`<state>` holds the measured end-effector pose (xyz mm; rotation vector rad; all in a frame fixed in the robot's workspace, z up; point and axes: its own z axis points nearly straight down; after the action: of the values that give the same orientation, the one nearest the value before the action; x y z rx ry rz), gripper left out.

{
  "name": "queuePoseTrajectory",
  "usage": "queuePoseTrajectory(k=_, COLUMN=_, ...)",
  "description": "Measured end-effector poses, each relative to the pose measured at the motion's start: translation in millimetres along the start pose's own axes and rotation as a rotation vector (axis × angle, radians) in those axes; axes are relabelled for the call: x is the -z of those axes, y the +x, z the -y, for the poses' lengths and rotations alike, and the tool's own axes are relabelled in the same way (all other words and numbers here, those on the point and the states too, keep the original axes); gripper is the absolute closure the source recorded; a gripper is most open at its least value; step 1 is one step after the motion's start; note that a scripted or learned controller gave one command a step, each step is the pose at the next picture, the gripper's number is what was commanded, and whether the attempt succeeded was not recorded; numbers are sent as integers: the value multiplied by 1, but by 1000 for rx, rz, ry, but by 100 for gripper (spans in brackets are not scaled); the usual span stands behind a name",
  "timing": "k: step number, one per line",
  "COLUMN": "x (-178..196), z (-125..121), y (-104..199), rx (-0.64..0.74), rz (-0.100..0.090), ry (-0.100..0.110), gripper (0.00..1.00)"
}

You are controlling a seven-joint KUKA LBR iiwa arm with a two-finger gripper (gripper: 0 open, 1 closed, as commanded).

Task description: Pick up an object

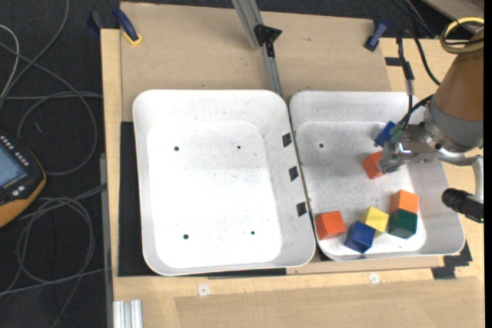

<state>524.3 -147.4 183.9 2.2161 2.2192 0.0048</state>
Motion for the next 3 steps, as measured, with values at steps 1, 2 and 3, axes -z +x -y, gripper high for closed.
queuePoseTrajectory(k=1, x=23, z=-2, y=0, rx=0, rz=-1, ry=1, gripper=100)
queuePoseTrajectory(k=2, x=23, z=-22, y=42, rx=4, rz=-2, ry=3, gripper=100)
queuePoseTrajectory(k=3, x=21, z=-43, y=98, rx=7, rz=-4, ry=4, gripper=100)
